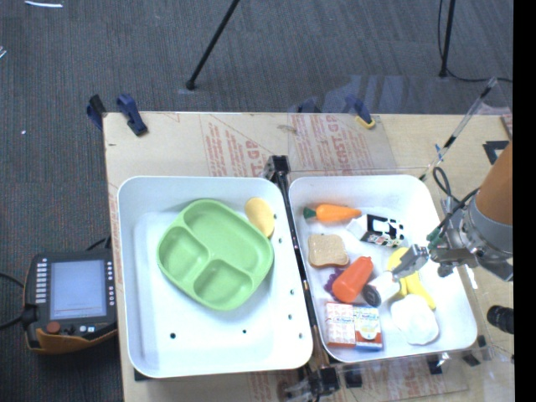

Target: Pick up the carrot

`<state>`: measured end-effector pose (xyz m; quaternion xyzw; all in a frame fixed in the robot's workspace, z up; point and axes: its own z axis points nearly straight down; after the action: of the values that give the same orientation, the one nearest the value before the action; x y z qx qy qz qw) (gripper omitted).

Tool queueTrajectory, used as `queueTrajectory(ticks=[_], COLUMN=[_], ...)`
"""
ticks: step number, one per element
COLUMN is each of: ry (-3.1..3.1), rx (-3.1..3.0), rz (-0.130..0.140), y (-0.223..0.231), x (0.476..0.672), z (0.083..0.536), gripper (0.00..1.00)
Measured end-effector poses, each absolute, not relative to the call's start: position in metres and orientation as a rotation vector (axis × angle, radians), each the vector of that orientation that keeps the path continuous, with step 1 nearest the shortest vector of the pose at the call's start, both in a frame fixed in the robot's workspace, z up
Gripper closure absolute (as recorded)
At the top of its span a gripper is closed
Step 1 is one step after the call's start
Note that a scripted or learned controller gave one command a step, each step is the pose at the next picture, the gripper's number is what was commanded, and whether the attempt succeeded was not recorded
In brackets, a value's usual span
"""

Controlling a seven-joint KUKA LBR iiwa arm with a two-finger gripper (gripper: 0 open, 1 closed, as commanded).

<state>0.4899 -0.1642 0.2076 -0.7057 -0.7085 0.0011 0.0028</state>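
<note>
- As seen from the fixed overhead camera, two white bins stand side by side on the bench: the left bin (134, 308) and the right bin (419, 193).
- Left bin contents, two items: one green divided plate (216, 254) with three compartments, and one pale yellow rounded item (260, 216) touching the plate's upper right rim.
- Right bin contents, counted: one carrot (333, 213), one bread slice (327, 249), one orange-red bottle (353, 279), one black-and-white card (383, 229), one banana (412, 281), one white rounded object (414, 319), and one red-and-white carton pair (353, 324). A dark purple item beneath the bread and bottle is too hidden to identify.
- Carrot: lies on its side in the upper left part of the right bin, green end toward the divider, just above the bread slice, touching nothing that can be made out.
- Gripper (410, 262): over the right part of the right bin, above the banana, its fingers slightly parted and nothing seen between them.
- Relation: the carrot lies well apart from the gripper, up and to the left of it, with the card between them.
</note>
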Motion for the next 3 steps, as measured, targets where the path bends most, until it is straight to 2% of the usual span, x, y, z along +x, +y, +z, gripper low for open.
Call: queueTrajectory(ticks=[1, 2, 3], ry=[-2.384, -2.425, -2.418], rx=[-2.033, -2.004, -2.007], rz=[0.003, -0.005, -0.008], y=[-0.082, -0.089, -0.089], x=[0.510, 0.576, 0.576], z=[0.158, 0.092, 0.102], gripper=[0.00, 0.00, 1.00])
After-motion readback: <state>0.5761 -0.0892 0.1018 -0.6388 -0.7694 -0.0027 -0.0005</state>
